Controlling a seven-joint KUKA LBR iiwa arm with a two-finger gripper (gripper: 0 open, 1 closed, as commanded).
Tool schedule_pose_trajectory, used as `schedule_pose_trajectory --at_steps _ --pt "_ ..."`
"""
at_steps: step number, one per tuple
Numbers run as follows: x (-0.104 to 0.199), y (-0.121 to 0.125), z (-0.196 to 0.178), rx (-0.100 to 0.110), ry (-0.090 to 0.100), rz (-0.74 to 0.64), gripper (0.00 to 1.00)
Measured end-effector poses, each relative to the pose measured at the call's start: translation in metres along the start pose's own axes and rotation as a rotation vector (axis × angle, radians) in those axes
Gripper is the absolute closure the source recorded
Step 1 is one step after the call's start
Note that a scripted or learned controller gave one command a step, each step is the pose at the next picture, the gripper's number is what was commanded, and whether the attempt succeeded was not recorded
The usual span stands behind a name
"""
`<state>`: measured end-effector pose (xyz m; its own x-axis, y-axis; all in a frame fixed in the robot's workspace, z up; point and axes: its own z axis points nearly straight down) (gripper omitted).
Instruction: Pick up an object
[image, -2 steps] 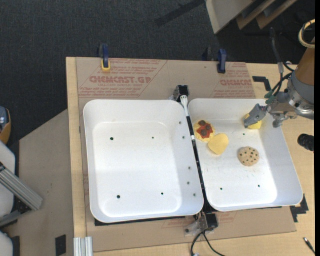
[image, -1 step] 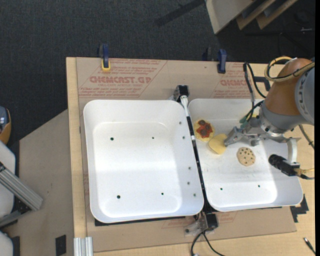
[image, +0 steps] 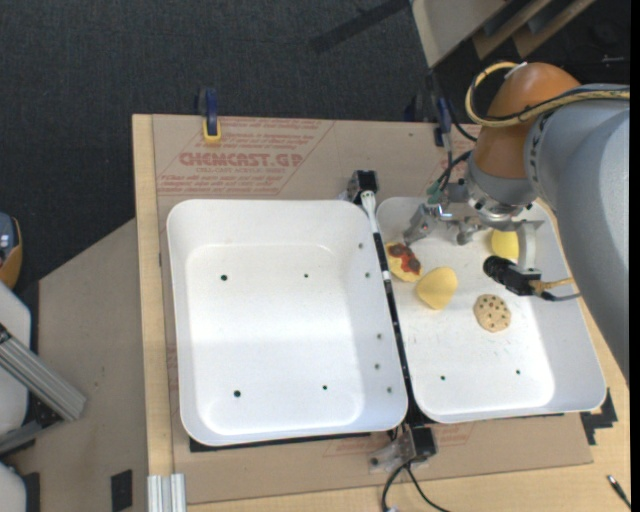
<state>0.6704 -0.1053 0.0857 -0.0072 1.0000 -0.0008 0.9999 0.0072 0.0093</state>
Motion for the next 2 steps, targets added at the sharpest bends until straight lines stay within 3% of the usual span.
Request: schedule_pose_trajectory --at_steps 1,2 --pt "0.014 -0.056 0.000 0.013 0.003 0.008 0.00" --pt "-0.006 -0.041 0.000 0.006 -0.001 0.008 0.00"
